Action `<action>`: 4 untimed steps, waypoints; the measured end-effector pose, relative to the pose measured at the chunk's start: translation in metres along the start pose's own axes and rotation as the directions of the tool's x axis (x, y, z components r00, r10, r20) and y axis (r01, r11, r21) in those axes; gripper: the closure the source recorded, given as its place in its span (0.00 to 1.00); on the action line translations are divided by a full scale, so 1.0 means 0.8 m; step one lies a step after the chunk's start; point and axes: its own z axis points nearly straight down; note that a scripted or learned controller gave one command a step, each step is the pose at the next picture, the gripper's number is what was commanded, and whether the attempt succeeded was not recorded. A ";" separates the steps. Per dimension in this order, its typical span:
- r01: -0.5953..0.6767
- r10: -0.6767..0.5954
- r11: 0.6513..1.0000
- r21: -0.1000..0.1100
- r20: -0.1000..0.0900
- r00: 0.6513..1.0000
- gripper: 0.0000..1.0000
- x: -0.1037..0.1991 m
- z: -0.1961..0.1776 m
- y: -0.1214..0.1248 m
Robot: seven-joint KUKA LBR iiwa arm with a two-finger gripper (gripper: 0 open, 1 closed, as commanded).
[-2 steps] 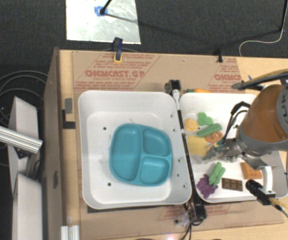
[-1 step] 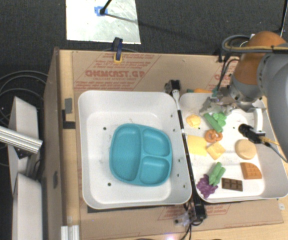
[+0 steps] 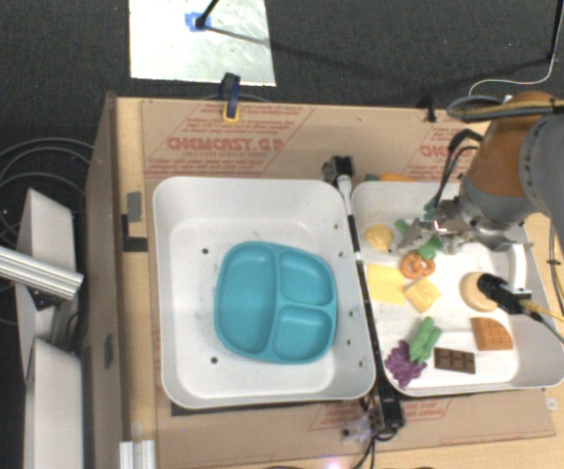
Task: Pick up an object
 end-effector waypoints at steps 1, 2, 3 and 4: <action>0.005 -0.005 1.000 0.000 -0.002 1.000 0.00 0.048 0.000 -0.036; 0.000 0.000 1.000 0.001 -0.001 1.000 0.00 0.056 0.001 -0.076; 0.003 -0.003 1.000 -0.012 0.004 1.000 0.00 -0.010 -0.002 0.028; 0.006 -0.006 1.000 -0.002 -0.001 1.000 0.00 0.033 -0.019 -0.008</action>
